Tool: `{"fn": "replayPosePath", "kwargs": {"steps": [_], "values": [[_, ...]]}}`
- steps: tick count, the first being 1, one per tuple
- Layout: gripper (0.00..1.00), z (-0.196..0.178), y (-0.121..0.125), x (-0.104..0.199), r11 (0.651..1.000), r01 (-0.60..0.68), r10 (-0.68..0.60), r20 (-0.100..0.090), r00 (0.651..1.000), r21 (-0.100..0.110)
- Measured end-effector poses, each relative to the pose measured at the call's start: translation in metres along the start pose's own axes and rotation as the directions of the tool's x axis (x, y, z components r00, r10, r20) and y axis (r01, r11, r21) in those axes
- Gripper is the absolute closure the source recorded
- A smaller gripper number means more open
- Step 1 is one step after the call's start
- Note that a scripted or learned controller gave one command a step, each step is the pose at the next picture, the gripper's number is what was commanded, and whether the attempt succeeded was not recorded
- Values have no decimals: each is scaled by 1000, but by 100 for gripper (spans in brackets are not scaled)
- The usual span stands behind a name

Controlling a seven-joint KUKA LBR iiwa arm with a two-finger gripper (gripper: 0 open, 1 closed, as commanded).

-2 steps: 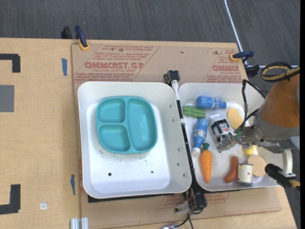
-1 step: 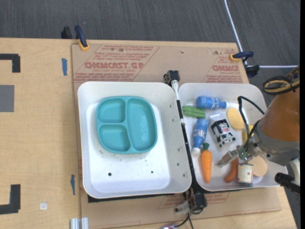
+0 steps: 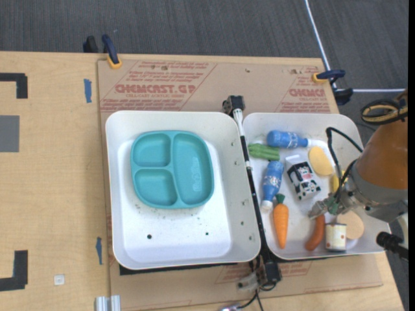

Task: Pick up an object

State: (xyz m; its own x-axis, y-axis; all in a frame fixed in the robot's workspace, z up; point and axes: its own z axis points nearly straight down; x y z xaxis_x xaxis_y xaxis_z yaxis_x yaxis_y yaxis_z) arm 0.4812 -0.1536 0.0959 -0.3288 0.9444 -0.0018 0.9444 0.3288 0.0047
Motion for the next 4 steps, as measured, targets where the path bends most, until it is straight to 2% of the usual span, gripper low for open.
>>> {"fn": "replayPosePath", "kwargs": {"steps": [1, 2, 3, 4], "values": [[100, -89, 23, 62, 999, 45, -45, -1, 999, 3], [0, -89, 22, 62, 999, 44, -44, -1, 999, 3], [0, -5, 26, 49, 990, -144, 144, -2, 990, 4], [100, -15, 27, 49, 989, -145, 145, 0, 989, 3]]}}
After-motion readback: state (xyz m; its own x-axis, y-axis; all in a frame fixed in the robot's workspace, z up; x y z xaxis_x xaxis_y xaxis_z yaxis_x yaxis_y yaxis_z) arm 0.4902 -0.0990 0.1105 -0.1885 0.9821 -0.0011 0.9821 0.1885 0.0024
